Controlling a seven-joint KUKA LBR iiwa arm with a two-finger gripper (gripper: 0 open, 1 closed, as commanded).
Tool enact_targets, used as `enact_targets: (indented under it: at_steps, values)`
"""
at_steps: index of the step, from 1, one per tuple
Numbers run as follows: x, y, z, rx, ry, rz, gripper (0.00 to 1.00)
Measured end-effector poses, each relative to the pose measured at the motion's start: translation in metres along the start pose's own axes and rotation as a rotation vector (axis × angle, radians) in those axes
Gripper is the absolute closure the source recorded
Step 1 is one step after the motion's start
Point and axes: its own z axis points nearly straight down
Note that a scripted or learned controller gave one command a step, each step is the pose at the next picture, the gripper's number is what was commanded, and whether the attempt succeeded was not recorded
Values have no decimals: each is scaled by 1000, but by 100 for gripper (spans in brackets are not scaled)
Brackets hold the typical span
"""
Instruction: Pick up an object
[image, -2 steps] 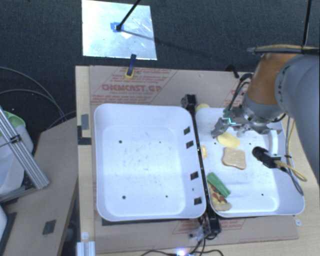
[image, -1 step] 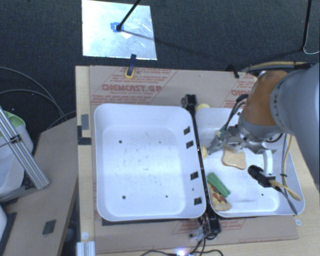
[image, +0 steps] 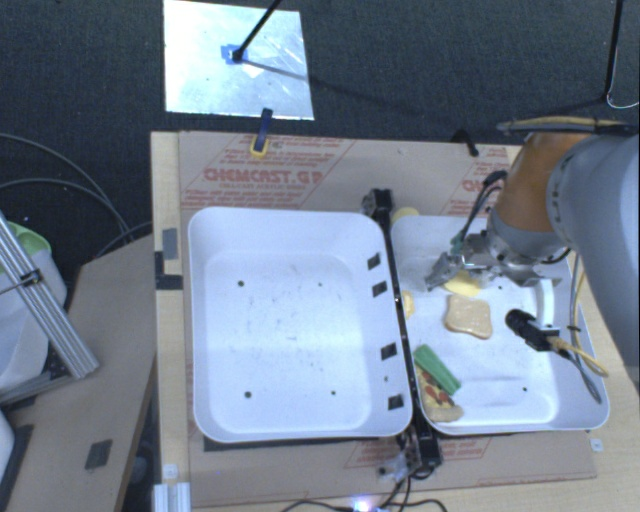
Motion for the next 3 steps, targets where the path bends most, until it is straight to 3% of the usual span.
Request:
enact_targets:
  at_steps: [1, 2, 3]
  values:
    - [30, -39, 0, 4, 0, -1, 0]
    - [23, -111, 0, 10, 3, 3, 0]
    - [24, -106, -11, 0, 2, 0, 100]
